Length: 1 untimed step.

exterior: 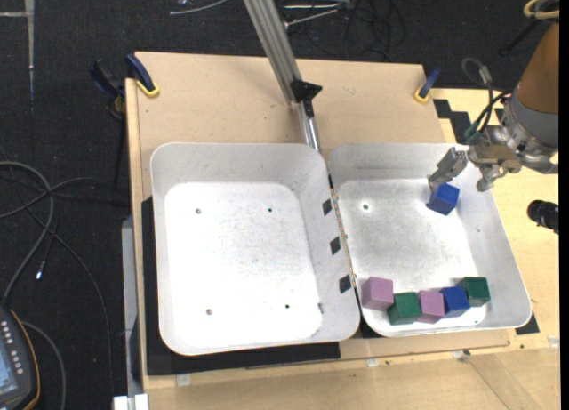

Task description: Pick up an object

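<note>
My gripper hovers over the far right part of the right bin. Its two fingers are spread apart, so it is open. A blue cube lies on the bin floor just below the tip of the left finger, and it is not between the fingers. Along the bin's front edge sits a row of cubes: a purple cube, a green cube, a second purple cube, a blue cube and another green cube.
The left bin stands beside the right one, joined by a strip with black clips. A slanted metal pole crosses the bench's far side. Clamps grip the bench's back corners.
</note>
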Available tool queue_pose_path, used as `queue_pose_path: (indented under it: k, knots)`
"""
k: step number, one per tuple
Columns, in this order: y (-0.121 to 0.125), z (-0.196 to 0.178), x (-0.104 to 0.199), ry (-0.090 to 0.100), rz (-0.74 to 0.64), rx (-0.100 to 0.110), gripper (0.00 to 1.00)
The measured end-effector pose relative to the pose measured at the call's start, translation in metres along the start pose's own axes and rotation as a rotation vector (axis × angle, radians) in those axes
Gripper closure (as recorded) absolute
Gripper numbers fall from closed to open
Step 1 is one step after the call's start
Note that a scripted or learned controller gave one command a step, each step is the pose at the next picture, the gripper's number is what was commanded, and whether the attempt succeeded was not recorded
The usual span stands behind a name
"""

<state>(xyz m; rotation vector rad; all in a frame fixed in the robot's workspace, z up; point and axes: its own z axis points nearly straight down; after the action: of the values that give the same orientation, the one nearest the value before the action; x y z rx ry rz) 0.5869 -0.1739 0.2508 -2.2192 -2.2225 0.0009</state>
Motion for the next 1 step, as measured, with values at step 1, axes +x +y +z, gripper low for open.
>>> queue_pose_path:
  k: [1]
  knots:
    - [-0.0098,0.1575,-0.0342,-0.001,0.003,-0.001,0.00]
